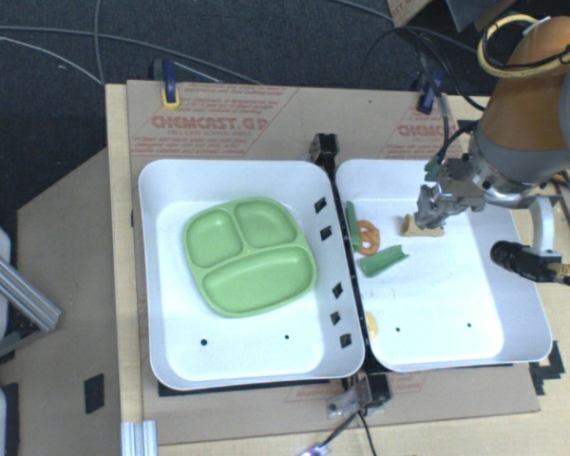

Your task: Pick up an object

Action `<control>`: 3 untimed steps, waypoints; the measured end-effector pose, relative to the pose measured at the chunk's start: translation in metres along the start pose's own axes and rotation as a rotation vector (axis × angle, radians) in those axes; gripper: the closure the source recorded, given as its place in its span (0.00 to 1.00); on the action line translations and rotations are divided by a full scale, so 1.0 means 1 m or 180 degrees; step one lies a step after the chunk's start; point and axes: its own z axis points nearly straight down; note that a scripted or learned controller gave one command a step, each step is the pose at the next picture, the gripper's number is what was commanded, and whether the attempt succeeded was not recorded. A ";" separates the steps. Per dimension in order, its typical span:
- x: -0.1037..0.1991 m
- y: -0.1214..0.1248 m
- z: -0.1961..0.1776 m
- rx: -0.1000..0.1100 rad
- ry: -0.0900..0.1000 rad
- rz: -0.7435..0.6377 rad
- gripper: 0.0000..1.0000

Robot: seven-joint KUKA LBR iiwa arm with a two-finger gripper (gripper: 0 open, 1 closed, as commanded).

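Cardboard-topped desk [218, 107] carries two shallow white bins: the left bin [161, 255] holds a green divided plastic plate [250, 256]. Near the right bin's [475, 331] far edge, the hand [431, 209] hovers over a small tan block [420, 225]; its grip I cannot tell. A green strip [381, 261] and brown pretzel [368, 237] lie nearby. Descending off-centre could nudge the block away, though open floor surrounds it.

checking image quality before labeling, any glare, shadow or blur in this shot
Camera view: even, soft light, no harsh glare on the two shallow white plastic bins; the green three-compartment plastic plate reads sharp; the small brown pretzel is soft and low-detail; the end effector casts a faint shadow and looks slightly blurred.
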 end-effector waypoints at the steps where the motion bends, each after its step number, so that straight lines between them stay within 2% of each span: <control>1: 0.052 0.013 -0.002 -0.0013 -0.0001 -0.0005 1.00; 2: 0.108 0.013 -0.006 -0.0011 0.0000 -0.0006 1.00; 3: 0.156 0.017 0.017 0.0005 -0.0001 0.0000 1.00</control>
